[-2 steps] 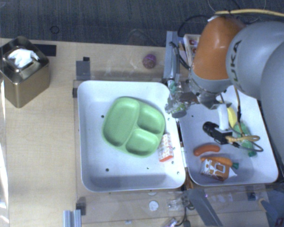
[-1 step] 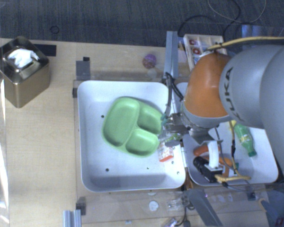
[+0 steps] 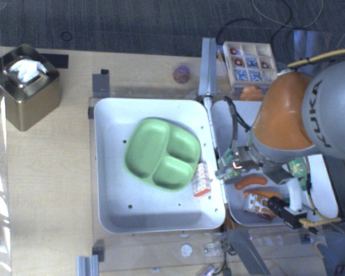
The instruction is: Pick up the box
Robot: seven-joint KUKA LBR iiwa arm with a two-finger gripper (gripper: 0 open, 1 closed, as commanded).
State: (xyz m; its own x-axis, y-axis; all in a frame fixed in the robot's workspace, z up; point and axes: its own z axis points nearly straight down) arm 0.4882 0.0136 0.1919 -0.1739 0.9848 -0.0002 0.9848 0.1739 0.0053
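Observation:
A small white and red box [image 3: 201, 180] lies in the left bin [image 3: 112, 211], against its right wall and beside the green plate. A brown carton [image 3: 259, 205] lies in the right bin [image 3: 236, 214] near its front. My gripper [image 3: 232, 164] hangs low over the left side of the right bin, just right of the white and red box and apart from it. The grey and orange arm hides most of the gripper from above. Nothing shows in its grasp.
A green divided plate [image 3: 163, 153] takes up the middle of the left bin. In the right bin lie an orange sausage [image 3: 252, 181] and a green packet [image 3: 297, 167]. A brass tissue holder [image 3: 24, 88] and a tray of tiles [image 3: 252, 62] stand outside the bins.

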